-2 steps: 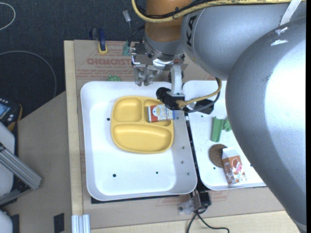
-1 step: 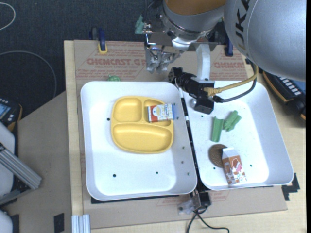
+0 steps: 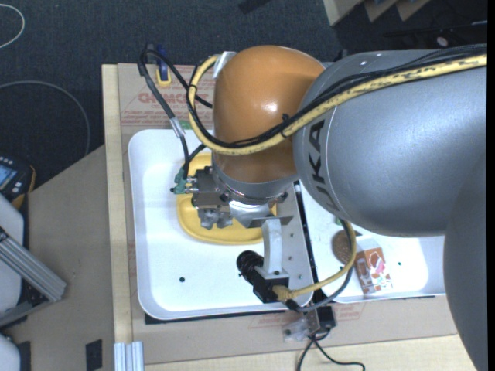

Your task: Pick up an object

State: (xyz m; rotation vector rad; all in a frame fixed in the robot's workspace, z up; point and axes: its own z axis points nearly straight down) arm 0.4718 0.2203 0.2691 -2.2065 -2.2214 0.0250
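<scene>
Claw [image 3: 210,207] state impossible to tell, poised over yellow dish [image 3: 203,232] in left bin [image 3: 155,230]; could skid off dish's smooth rim, closing on nothing.

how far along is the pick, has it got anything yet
Done: the arm has reached over the left bin, its wrist above a yellow object. In hand: nothing visibly held. Left: gripping and lifting; a small carton lies in the right bin.
</scene>
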